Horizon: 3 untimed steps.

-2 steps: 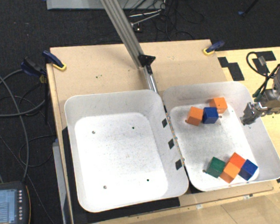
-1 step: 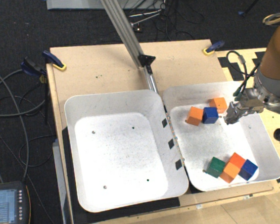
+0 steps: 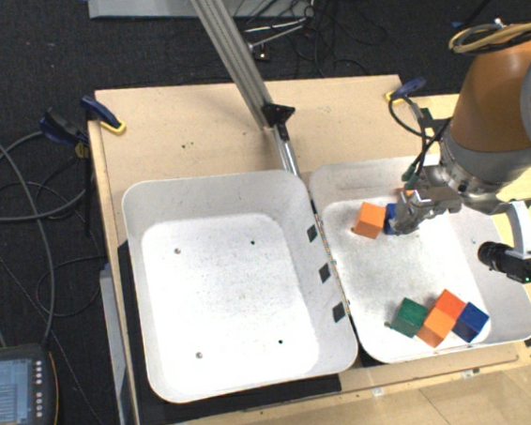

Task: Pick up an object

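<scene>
Speckled white right bin (image 3: 504,323) holds matte blocks: orange cube (image 3: 370,219), green (image 3: 410,317).

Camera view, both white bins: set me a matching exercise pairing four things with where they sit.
Things:
1. lone orange cube
2. green cube
3. dark blue cube
4. grey two-finger gripper

Places:
A. right end of the near cluster in the right bin
B. just right of the lone cube, at the arm's tip
C. far part of the right bin, apart from the cluster
D. left end of the near cluster

Pairs: 1-C, 2-D, 3-A, 4-B
</scene>
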### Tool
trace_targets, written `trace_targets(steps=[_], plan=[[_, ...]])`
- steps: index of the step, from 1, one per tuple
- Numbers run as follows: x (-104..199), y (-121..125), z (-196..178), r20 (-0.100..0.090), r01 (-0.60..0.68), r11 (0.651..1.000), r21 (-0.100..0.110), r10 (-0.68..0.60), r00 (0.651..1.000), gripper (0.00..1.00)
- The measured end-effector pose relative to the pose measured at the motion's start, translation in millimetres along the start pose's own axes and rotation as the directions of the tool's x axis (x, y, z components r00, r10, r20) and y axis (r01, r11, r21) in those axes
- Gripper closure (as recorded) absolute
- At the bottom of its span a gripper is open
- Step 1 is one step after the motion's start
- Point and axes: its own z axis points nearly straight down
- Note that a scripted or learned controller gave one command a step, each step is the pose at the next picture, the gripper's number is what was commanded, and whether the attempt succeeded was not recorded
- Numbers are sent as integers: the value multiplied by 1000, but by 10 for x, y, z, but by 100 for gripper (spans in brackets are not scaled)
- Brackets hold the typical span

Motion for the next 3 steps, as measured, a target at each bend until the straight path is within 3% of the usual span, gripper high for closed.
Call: trace_targets(steps=[1, 3], plan=[[577, 211, 54, 0, 1, 1000, -3, -1, 1000, 100], [1429, 713, -86, 0, -1, 1000, -5, 1, 1000, 100]])
